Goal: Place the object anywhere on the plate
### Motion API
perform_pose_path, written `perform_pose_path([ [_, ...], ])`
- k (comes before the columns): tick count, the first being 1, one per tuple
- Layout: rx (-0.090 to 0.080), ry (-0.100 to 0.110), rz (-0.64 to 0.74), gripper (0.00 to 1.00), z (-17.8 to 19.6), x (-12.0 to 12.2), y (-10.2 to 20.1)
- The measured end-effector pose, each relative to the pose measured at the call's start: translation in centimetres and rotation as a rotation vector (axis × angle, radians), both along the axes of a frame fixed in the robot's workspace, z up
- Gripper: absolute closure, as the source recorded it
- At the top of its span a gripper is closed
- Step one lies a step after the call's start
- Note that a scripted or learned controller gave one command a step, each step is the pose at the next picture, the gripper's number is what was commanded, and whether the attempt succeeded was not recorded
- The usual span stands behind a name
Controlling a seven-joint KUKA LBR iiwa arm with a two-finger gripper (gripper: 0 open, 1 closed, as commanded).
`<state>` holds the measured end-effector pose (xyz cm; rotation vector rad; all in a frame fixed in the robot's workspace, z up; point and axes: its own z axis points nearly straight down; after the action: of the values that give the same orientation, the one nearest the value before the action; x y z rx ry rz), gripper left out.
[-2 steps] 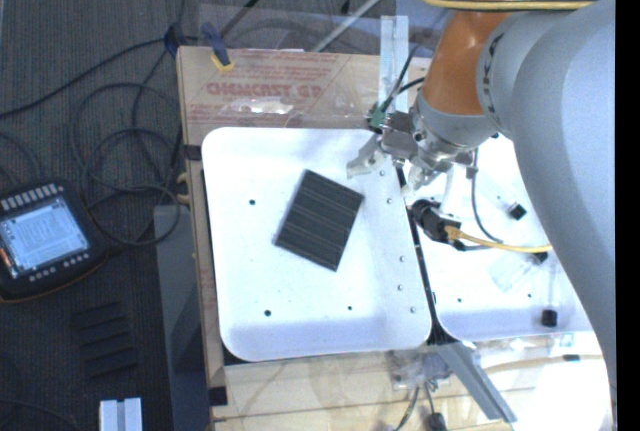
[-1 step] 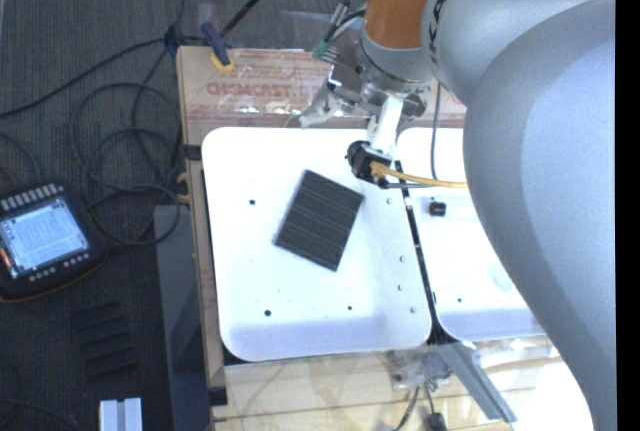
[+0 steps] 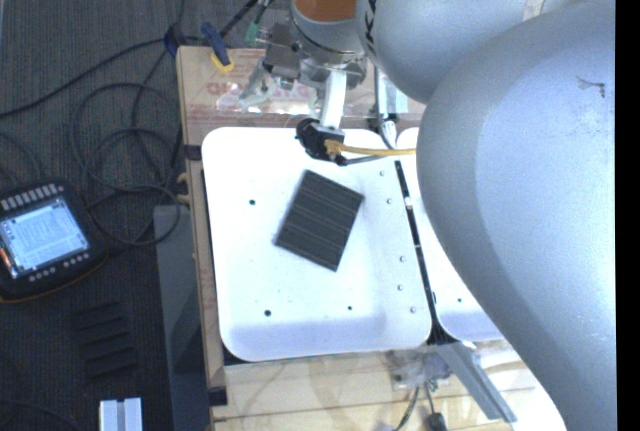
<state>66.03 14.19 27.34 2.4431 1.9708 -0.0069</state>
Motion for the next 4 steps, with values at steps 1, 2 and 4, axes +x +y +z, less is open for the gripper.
perform_pose_path([
  [1, 0.001, 0.0, 0.054, 0.0, 15.2, -5.4, 4.0],
  [2, 0.0, 0.0, -0.228, 0.0, 14.2, -6.6, -2.9],
  [4, 0.002, 0.001, 0.08, 0.0, 9.5, -12.2, -12.4],
])
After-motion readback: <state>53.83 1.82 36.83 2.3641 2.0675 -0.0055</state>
